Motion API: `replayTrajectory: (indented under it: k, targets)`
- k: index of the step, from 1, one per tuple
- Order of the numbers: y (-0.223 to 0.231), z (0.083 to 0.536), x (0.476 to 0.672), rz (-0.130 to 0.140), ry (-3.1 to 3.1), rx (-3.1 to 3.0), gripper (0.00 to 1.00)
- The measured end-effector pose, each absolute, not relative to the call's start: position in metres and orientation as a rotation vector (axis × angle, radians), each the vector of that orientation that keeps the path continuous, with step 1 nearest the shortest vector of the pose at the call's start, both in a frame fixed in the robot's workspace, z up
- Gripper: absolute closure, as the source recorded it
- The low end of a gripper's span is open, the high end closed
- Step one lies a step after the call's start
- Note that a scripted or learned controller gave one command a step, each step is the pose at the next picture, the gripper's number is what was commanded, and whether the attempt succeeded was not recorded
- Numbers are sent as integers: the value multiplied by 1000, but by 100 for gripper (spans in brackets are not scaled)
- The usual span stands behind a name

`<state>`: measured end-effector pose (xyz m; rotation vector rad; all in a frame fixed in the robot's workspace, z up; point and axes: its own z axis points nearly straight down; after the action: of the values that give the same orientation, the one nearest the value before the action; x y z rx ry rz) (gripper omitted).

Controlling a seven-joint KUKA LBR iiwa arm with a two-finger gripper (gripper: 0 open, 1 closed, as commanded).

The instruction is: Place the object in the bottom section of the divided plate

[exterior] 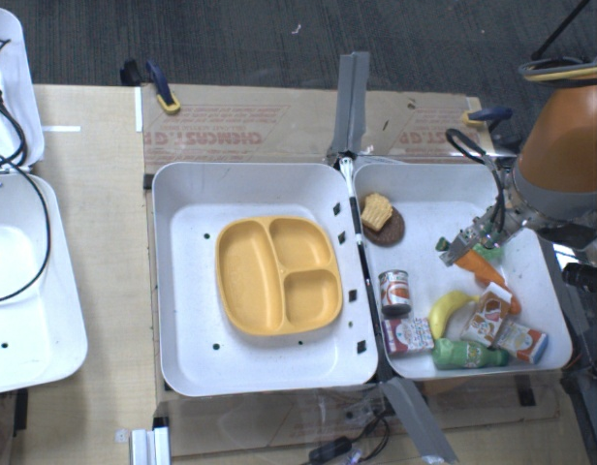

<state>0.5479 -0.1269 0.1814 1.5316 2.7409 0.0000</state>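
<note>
At the right edge of the frame you lose most of the arm [568, 148]: its orange band runs out of the picture. The gripper [470, 245] is too small for you to tell how its jaws stand. Below it, the carrot [487, 271] is partly covered by the gripper at its upper end. In the lower right, the green bottle [466, 356] and cartons [502, 329] overlap, so you cannot read their labels. At the far left, the white tray [27, 289] is cut by the frame edge.
</note>
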Motion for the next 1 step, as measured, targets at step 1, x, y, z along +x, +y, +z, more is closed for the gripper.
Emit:
replayTrajectory:
  k: [1]
  targets:
    - [-56, 192, 578, 0, 2879, 1251, 100]
